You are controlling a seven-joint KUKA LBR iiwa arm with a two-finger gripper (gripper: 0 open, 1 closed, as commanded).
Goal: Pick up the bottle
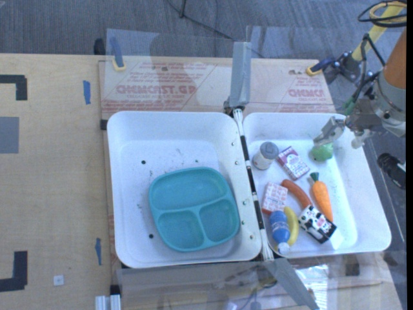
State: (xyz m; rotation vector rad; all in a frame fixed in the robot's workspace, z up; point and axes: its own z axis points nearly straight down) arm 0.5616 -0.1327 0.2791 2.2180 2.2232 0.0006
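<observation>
The bottle (279, 225) is small and blue with a white cap, and it lies near the front left corner of the right bin (368, 192), beside a yellow banana (293, 227). My gripper (342, 136) hangs over the back right part of that bin, far from the bottle. Its fingers are spread open with nothing between them. A green toy (322, 151) lies just below the left finger.
The right bin also holds a grey can (265, 155), a pink carton (294, 163), a carrot (321, 196), a red sausage (296, 191), a pink-and-white pack (275, 197) and a black-and-white box (317, 224). A teal divided plate (192, 207) lies in the left bin (129, 141).
</observation>
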